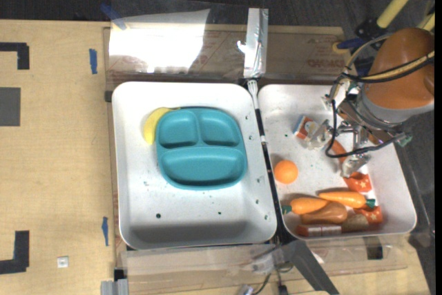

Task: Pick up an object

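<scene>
Gripper (353, 161) of the grey arm (397, 90), low inside the right bin (407, 207), near its right-hand wall; whether its tips are apart or together cannot be told, since cables and wrist hardware cover them. Nothing is visibly between them, so no object counts as held.

Candidate objects lie clustered at the bin's near edge: two carrots (324, 202), a brown sausage-shaped piece (323, 214) just beneath them, and red items (359, 183) immediately below the gripper, apparently touching or nearly touching it. An orange ball (286, 171) sits apart to the gripper's left, toward the divider. A small red-and-white piece (307, 129) lies up and left of the gripper.

For a sound pick, the descent should centre on a single item; the isolated ball offers clean clearance, whereas the crowded carrots risk a glancing grasp.

The left bin (131, 217) holds a teal divided plate (201, 147) over a yellow object (152, 122), well apart from the gripper.
</scene>
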Action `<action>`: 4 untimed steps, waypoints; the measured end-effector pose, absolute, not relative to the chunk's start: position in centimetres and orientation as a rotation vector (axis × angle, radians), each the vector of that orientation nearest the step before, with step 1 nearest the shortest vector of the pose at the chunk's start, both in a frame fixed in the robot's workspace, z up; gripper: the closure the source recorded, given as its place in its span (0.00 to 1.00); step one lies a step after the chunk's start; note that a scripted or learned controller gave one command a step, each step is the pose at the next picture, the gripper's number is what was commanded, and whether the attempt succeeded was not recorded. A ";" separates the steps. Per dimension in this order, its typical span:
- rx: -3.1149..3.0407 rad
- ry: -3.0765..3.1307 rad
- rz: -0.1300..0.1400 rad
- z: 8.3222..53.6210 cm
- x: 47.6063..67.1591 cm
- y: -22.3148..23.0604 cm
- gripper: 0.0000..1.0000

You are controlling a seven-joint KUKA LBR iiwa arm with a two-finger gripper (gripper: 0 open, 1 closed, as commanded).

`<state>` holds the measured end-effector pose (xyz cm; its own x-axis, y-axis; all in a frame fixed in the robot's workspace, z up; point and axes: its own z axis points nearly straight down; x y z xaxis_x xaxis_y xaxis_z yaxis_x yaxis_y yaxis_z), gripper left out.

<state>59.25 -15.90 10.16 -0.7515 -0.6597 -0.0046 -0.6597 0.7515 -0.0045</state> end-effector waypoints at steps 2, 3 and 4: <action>-1.018 2.945 -0.010 10.3 61.6 -16.0 1.00; -1.018 2.946 -0.008 10.2 61.5 -16.0 0.00; -1.008 2.959 -0.009 9.6 62.6 -19.6 0.00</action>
